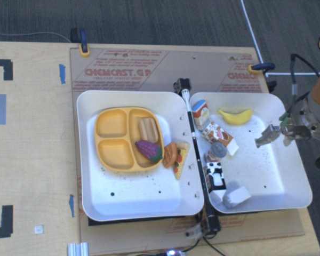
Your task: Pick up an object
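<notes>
The right bin (288,188) holds a yellow banana (236,116), a small white and orange carton (200,112), a brown and white packet (220,136), a grey round piece (217,151), a black and white item (215,175) and a white block (236,196). My gripper (268,136) hangs over the right side of this bin, right of the packet and below the banana. It touches none of them and nothing shows in it.
The left bin (96,196) holds a yellow divided plate (114,153) with a sausage roll (147,128) and purple grapes (149,150). A pizza slice (176,156) lies beside the plate. Clamps (261,66) hold the board at the back.
</notes>
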